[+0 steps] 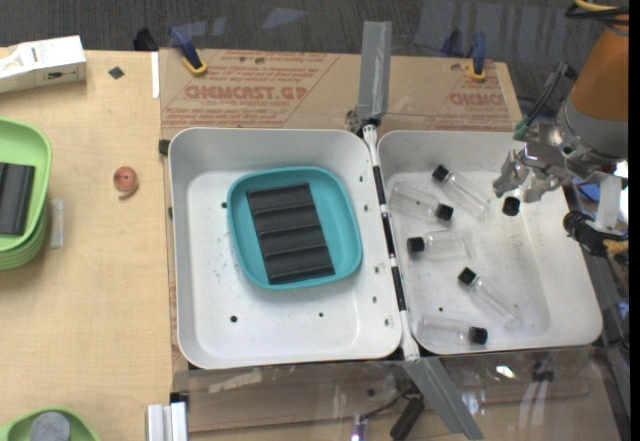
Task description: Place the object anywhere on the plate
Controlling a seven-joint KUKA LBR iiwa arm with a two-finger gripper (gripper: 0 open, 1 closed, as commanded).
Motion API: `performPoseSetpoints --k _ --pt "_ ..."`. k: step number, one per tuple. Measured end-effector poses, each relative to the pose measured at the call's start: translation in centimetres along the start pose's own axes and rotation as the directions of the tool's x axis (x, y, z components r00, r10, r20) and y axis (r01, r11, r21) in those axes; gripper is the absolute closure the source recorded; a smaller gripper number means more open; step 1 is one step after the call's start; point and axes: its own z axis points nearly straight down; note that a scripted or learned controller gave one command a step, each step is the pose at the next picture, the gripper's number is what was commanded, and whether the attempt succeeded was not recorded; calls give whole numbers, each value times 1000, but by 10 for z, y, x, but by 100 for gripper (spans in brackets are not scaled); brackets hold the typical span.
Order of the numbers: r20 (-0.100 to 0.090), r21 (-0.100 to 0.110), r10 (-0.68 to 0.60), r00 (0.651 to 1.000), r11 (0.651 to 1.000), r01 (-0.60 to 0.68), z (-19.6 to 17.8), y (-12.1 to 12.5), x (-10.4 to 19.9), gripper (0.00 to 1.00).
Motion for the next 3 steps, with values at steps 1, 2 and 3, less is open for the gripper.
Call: performPoseSetpoints --k 1,2,3 --pt "-1 0 -155 988 988 155 7 -24 87 100" --pt "0 0 -244 970 970 244 7 -58 160 100" --pt "0 0 -243 970 970 243 7 -58 160 0"
